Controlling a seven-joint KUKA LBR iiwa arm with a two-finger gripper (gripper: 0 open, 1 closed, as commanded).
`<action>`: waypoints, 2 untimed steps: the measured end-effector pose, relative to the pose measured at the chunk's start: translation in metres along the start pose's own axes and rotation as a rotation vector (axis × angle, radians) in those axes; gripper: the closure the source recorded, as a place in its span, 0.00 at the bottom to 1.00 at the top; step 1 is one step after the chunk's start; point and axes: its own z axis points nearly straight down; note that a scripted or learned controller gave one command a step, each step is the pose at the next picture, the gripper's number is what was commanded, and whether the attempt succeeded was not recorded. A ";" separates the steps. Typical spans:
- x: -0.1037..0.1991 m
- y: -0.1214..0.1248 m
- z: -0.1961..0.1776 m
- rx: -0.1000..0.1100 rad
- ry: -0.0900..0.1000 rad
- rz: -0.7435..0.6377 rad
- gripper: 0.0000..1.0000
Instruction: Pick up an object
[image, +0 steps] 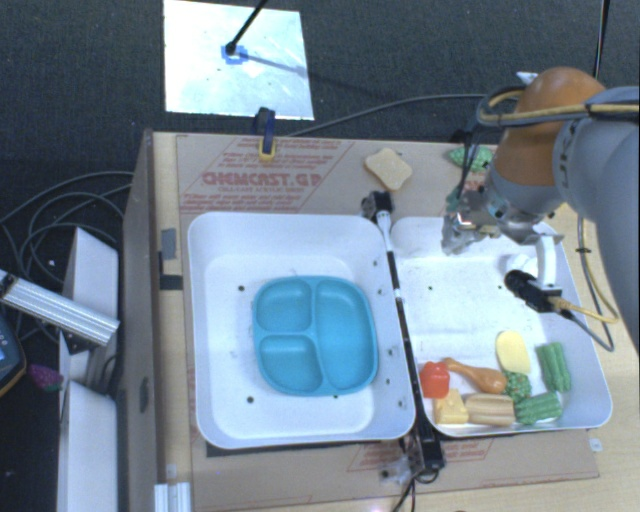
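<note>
Camera view: two shallow white bins sit side by side on the bench (240, 170). The left bin (215, 260) holds one blue divided plate (313, 335), flat, three compartments, lying far to the gripper's left and nearer the camera. The right bin (590, 395) holds a cluster of toy food bunched at its near edge: a red piece (434, 380), an orange carrot-like piece (478, 376), a yellow wedge (452, 408), a tan bread-like roll (489, 408), a pale yellow oval (512, 351), a green broccoli-like piece (517, 385), a green ridged stick (554, 366) and a second green piece (540, 408). Several of these touch each other.

The gripper (458, 238) hangs over the far-left corner of the right bin, near the divider between the bins. Whether its tips are spread or pressed together cannot be told; nothing is visible between them. The food cluster lies well apart from the gripper, toward the camera and somewhat to its right. The bin floor directly in front of the gripper is bare white.

A tan bread-slice toy (388, 168) lies on the bench outside the bins, just beyond and left of the gripper. A small green item (470, 156) sits on the bench behind the gripper, partly hidden by the arm.
</note>
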 end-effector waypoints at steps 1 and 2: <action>0.045 -0.016 -0.025 0.019 -0.001 0.007 1.00; 0.083 -0.012 -0.024 0.019 -0.001 0.007 1.00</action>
